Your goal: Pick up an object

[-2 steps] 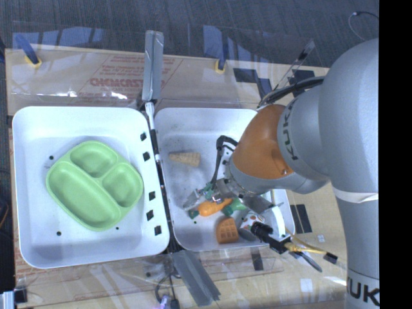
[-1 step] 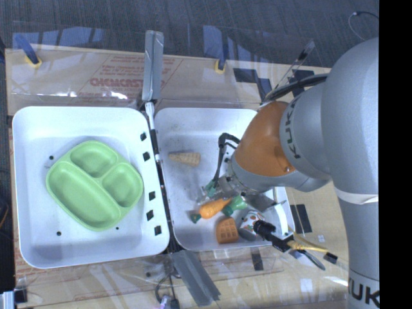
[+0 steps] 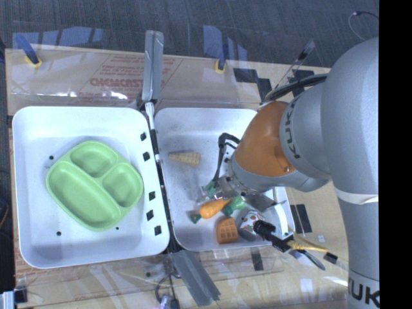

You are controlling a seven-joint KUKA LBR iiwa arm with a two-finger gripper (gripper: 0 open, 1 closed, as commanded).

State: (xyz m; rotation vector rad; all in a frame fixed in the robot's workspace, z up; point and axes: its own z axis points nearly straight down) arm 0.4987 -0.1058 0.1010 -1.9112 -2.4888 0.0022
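Orange toy carrot (image 3: 213,208), lower centre of right bin (image 3: 168,227): light, rigid, slick plastic; grip mid-body crosswise. End effector (image 3: 221,188) just above; opening state unclear.

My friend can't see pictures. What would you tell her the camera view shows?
A grey robot arm reaches into the right bin, above a toy carrot, a waffle piece and a cone. The left bin holds a green divided plate.

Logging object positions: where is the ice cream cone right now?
The cone lies in the right bin, upper left part, apart from the carrot below.
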